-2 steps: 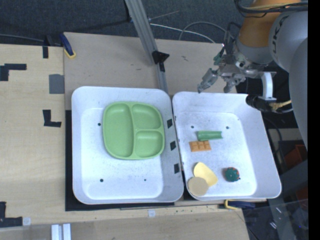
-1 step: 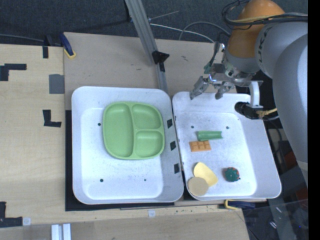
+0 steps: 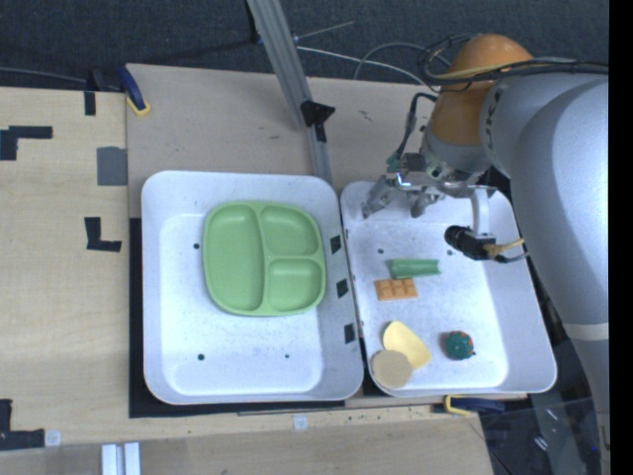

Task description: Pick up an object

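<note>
The grey two-finger hand is seen spread and empty at the far end of the right shallow white bin. A small green rectangular block lies near it. The hand is best centred squarely over it before being lowered. The fingertips are hard to make out.

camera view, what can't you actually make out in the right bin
- The small green and red object: too small and blurred in the camera view to identify.
- The yellow piece and the tan disc: they overlap, but which lies on top is unclear.
- The right bin: its far right corner is hidden behind the arm.
- The gripper: blurred; whether it touches the bin's rim cannot be told.
</note>
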You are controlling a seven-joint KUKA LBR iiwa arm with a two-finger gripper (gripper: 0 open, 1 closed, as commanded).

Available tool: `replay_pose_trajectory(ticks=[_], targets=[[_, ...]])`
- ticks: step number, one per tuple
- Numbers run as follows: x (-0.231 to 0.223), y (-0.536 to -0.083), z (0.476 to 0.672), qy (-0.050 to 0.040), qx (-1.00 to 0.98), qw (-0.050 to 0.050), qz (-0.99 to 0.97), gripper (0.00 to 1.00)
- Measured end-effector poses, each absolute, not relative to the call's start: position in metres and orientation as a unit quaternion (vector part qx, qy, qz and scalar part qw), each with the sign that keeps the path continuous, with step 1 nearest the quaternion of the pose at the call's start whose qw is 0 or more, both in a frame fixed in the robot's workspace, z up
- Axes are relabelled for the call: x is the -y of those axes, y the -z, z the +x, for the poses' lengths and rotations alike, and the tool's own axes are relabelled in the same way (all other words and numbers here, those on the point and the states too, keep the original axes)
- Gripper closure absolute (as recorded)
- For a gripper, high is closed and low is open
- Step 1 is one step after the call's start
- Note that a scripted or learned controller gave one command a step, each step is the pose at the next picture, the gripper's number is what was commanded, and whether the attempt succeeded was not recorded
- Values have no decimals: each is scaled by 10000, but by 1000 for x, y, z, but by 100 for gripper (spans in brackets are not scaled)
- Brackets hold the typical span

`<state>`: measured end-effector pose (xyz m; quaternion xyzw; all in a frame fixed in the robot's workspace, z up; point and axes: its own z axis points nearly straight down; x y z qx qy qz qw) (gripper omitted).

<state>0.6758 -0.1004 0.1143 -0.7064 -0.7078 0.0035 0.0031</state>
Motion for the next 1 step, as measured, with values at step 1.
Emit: replay_pose_trajectory(ticks=[1], targets=[[99,-128,678,-16,7086,10,-7057,100]])
